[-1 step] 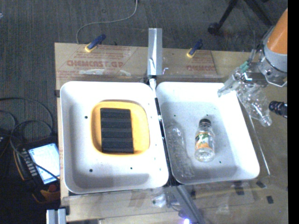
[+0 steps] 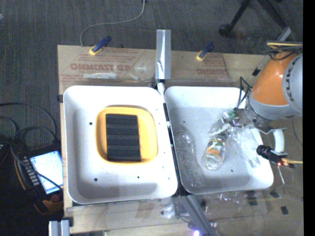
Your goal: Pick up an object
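So, no pick to report yet, as far as this view lets me judge. The arm [image 2: 278, 90] comes in over the right bin's [image 2: 197, 100] far right side, grey with its orange band, and its wrist is down low near the right rim, but the business end is buried in glare and clear plastic, so I cannot tell how the jaws stand or whether anything is between them. What I can see is a clear plastic bottle [image 2: 215, 149] lying on its side near the middle of the right bin, tilted, with something orange showing toward its lower end. Crumpled clear wrap [image 2: 227, 121] sits just up and right of it, close to the wrist. Whether the bottle is touched by the arm, I cannot say; it looks to be resting on the bin floor. Over in the left bin [image 2: 78, 107], a yellow tray [image 2: 150, 132] with a black ribbed block [image 2: 122, 136] on it sits in the middle, well apart from the arm. My read: the reach is made, but the grasp and the lift are both unproven.
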`<action>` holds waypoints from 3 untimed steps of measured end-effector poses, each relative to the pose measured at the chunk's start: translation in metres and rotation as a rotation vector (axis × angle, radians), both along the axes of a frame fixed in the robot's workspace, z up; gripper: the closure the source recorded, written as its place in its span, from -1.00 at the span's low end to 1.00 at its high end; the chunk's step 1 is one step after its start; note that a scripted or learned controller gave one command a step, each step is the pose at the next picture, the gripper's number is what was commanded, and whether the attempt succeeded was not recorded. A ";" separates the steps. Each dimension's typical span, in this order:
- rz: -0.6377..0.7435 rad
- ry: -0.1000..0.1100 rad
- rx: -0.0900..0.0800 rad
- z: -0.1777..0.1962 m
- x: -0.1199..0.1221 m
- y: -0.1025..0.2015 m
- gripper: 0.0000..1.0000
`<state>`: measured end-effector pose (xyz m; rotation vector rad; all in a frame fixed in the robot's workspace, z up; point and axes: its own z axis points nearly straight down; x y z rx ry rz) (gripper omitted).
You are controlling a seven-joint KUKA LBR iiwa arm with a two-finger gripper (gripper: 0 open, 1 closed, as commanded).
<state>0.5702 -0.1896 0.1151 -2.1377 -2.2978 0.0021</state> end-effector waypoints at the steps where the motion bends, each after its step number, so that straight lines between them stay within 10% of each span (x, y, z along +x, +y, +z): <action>1: -0.021 -0.016 -0.003 -0.024 0.011 -0.002 -1.00; 2: -0.021 -0.016 -0.002 -0.015 0.011 -0.002 1.00; 3: 0.077 -0.004 -0.002 0.125 -0.023 0.030 1.00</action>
